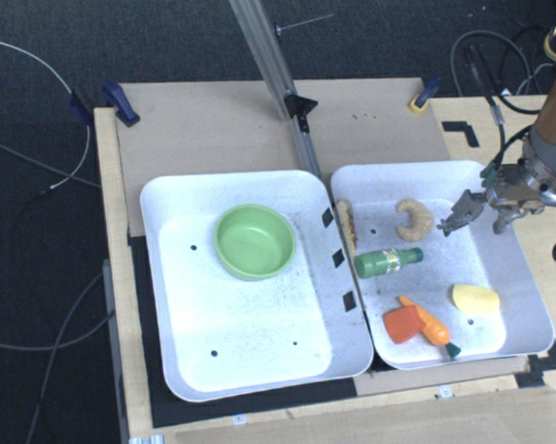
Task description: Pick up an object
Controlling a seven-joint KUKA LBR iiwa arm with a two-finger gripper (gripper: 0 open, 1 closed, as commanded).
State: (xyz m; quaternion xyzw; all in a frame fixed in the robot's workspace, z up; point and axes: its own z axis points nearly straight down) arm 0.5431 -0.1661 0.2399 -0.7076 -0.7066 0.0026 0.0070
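Gripper (477, 212) open and empty above right bin (526, 286), beside croissant (414, 218)

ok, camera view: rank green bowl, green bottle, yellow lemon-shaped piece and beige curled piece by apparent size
1. Round green bowl, clearly largest.
2. Green plastic bottle, lying on its side.
3. Yellow lemon-shaped piece and beige curled piece: look alike in size, not ranking them.

Two white bins, left (188, 363) and right (522, 291), look like smooth plastic with a faint sheen and fine speckling. A glossy green plastic bowl (254, 241) sits in one. The bench (206, 127) looks like matt pale wood. A metal rail (262, 44) is dull grey.
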